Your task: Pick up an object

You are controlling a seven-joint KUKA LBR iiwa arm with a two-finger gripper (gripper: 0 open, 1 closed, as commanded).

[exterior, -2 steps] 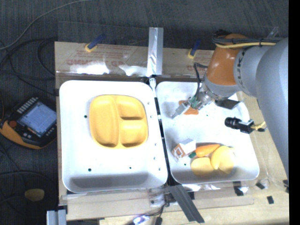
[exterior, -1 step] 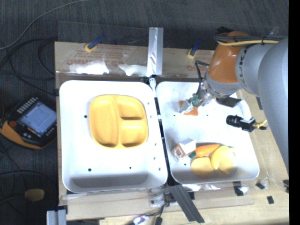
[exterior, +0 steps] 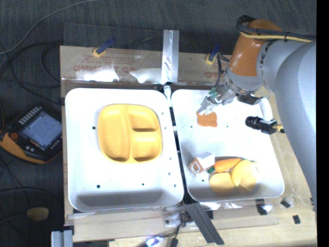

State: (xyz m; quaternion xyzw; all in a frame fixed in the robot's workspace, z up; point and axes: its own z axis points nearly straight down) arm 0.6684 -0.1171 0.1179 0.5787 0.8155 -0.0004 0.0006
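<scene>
A small orange piece (exterior: 207,119), flat and roughly square, lies on the floor of the right bin (exterior: 249,140), in its far half and towards the wall shared with the other bin. It sits alone with bare white plastic all round it.

It looks light and thin, possibly soft or rubbery. Because it sits so low, it is probably best taken across its two opposite edges. A grip from above would need to come down almost to the bin floor, or it may slide off.

The gripper (exterior: 209,105) hangs just above the piece's far edge, very near it. Whether they touch cannot be told, nor whether the gripper is open or closed. Nothing can be seen held in it. The grey arm (exterior: 247,55), with its orange band, reaches in from the right.

At the near end of the same bin, well apart from the piece, is a cluster of objects. It has a small white and orange box (exterior: 201,163), an orange carrot-shaped toy (exterior: 227,164) and two yellow rounded pieces (exterior: 242,175).

The left bin (exterior: 82,138) holds a yellow divided tray (exterior: 130,133). Both bins rest on the desk (exterior: 77,66).
</scene>
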